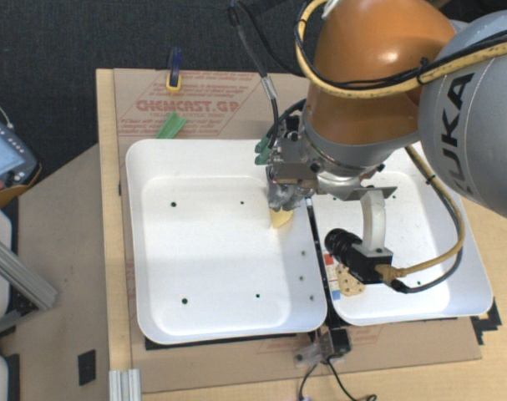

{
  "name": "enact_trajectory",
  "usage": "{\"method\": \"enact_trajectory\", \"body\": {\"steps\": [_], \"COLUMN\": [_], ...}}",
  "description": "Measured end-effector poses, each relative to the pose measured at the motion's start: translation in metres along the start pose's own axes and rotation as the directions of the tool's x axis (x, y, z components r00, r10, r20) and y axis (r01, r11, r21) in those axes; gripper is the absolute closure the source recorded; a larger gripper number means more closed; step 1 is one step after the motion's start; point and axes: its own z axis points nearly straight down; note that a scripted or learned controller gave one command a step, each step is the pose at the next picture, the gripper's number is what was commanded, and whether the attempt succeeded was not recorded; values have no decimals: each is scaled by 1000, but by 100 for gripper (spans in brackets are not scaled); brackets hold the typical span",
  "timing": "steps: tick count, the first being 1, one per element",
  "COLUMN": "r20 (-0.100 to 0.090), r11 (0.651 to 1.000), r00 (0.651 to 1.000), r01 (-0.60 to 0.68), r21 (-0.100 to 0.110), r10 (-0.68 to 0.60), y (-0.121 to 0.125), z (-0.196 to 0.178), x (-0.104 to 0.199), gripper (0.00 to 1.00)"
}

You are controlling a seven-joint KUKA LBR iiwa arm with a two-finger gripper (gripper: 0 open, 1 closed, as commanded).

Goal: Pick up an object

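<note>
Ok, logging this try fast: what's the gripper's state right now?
Gripper: shut on the small yellow object, at the left bin's right edge.

Left bin floor lies open; yellow object crowds its right wall.

Two white bins side by side on cardboard sheet w/ red print. Left bin, right bin. Green strip lies on cardboard behind left bin; blue clamp at cardboard's far edge.
</note>
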Motion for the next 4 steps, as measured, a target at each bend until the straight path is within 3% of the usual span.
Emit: {"method": "enact_trajectory", "body": {"steps": [1, 2, 3, 4], "r20": [1, -4, 0, 1], "r11": [1000, 1000, 1000, 1000], "r00": [1000, 1000, 1000, 1000], "r01": [-8, 3, -3, -14], "r21": [-1, -13, -4, -12], "r10": [8, -3, 3, 14], "y": [-11, -10, -11, -11], "z": [-2, -72, -67, -104], "x": [-37, 25, 22, -74], "gripper": [100, 100, 0, 0]}}
